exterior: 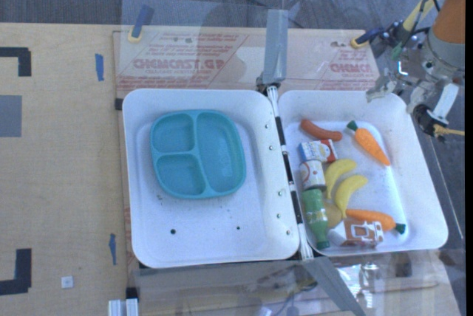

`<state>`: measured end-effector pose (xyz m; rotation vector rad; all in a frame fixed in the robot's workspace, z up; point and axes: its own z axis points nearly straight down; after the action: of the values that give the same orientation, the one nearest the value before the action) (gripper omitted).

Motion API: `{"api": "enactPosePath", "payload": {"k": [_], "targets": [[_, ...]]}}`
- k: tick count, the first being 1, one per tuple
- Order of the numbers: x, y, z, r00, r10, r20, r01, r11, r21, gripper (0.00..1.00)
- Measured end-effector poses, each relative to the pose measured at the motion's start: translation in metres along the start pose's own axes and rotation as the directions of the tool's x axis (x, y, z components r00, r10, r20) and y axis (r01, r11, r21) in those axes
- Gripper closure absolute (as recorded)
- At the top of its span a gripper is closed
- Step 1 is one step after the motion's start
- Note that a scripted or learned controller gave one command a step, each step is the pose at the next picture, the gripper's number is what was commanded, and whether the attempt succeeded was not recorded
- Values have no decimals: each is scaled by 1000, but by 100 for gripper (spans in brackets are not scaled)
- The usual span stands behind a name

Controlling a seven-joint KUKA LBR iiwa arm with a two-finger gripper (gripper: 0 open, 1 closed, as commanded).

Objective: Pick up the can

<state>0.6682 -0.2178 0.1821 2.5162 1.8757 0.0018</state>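
The can (311, 176), a small cylinder with a white and red label, lies on its side near the left wall of the right bin (423, 181). A red-and-white packet (317, 151) touches its far end and a green bottle (316, 214) its near end. My gripper (411, 89) hangs over the bin's far right corner, well away from the can, with nothing seen in it. The orange-banded wrist (451, 19) rises above it.
Around the can in the right bin lie a sausage (321, 130), two carrots (369, 144) (373, 218), two bananas (344, 183) and a small carton (363, 233). The left bin (140, 233) holds a teal divided plate (198, 153).
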Motion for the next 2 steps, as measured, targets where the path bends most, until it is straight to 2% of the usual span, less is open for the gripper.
{"api": "enactPosePath", "payload": {"k": [1,2], "targets": [[23,-8,95,1000,-13,-1,13,1000,1,0],[23,-8,96,1000,-13,-1,13,1000,2,0]]}}
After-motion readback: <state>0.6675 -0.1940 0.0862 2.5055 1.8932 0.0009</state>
